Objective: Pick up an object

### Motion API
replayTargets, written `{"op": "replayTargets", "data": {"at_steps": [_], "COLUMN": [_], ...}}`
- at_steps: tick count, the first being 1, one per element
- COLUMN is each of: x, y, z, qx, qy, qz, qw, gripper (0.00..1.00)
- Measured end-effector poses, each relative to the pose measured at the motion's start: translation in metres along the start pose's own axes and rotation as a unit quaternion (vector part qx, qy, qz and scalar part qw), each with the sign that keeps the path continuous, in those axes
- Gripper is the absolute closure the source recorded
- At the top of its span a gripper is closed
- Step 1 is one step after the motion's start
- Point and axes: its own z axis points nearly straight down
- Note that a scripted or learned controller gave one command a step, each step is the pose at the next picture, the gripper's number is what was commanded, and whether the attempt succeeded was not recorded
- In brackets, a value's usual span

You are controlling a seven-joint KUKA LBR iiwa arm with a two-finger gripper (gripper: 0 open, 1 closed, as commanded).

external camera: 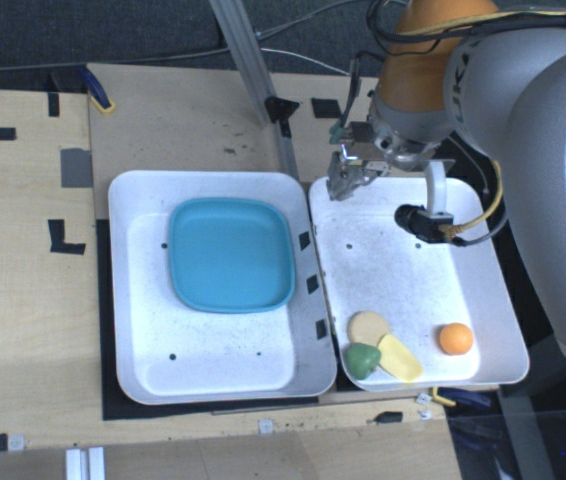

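Camera view, looking down on the bench: nearest the lens, four small items cluster along the near edge of the right-hand shallow white bin [483,288] — a green rounded piece [361,359], a yellow oblong piece [400,358] touching it, a pale tan disc [368,326] just behind both, and a small orange ball [455,339] set apart toward the right. In the left-hand white bin [128,268] lies a square blue plastic plate [231,254]. Farther back, the grey arm's two-finger gripper [344,182] hangs over the far left corner of the right bin, well apart from every item and with nothing between its fingers; whether they are spread or closed cannot be told at this size. The risk from here appears to be a descent at that corner, closing on bare bin floor or striking the rim; among the clustered pieces, fingers could also nudge neighbours aside.
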Motion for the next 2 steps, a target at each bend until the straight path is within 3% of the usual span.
{"op": "replayTargets", "data": {"at_steps": [2], "x": [0.086], "y": [-0.036], "z": [0.000], "qx": [0.000], "qy": [0.000], "qz": [0.000], "qw": [1.0000], "gripper": [1.00]}}
